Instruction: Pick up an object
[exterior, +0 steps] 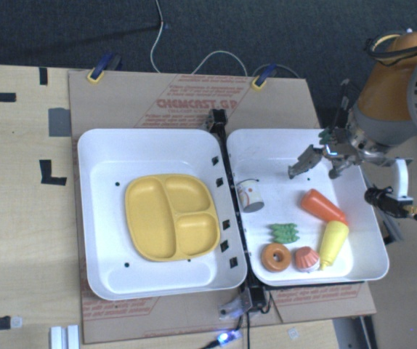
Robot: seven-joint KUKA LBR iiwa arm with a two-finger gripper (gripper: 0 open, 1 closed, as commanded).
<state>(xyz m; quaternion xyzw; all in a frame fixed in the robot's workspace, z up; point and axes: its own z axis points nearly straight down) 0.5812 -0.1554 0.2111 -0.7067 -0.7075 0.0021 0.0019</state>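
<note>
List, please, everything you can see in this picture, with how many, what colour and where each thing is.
bins: 2, white, side by side on the cardboard sheet
tray: 1, yellow with three sections, in the left bin
cup: 1, small, whitish, right bin near the divider
carrot: 1, orange, right bin, right side
bottle: 1, yellow, right bin, below the carrot
leafy toy: 1, green, right bin, middle
donut: 1, brown-orange, right bin, front edge
cupcake: 1, pink-red, beside the donut
clamps: 2, blue and yellow, on the cardboard's far edge
cable: 1, white, on the dark floor
gripper: 1, grey, open, above the right bin, holding nothing
</note>
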